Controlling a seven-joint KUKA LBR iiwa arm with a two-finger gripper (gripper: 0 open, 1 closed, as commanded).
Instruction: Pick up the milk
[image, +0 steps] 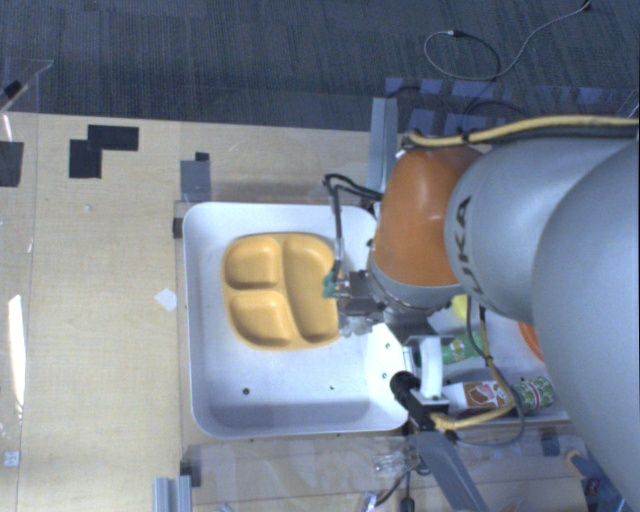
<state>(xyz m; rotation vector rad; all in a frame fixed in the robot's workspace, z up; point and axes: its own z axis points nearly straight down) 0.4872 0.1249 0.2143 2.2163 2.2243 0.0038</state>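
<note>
Wooden bench (90, 330), right bin (385, 372) largely hidden beneath grey arm (540, 230).

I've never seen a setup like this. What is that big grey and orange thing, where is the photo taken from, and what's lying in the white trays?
The big grey and orange thing is a robot arm. It reaches in from the right, and its job is to pick up a milk carton. The photo comes from one fixed camera above the bench, looking down at a slant. The left white bin holds a yellow plate with three compartments. The arm hangs over the right bin and hides most of it. A few small packages peek out beneath the arm, but I cannot tell which is the milk. The arm's own bulk covers its hand, so I cannot say whether anything is held.
</note>
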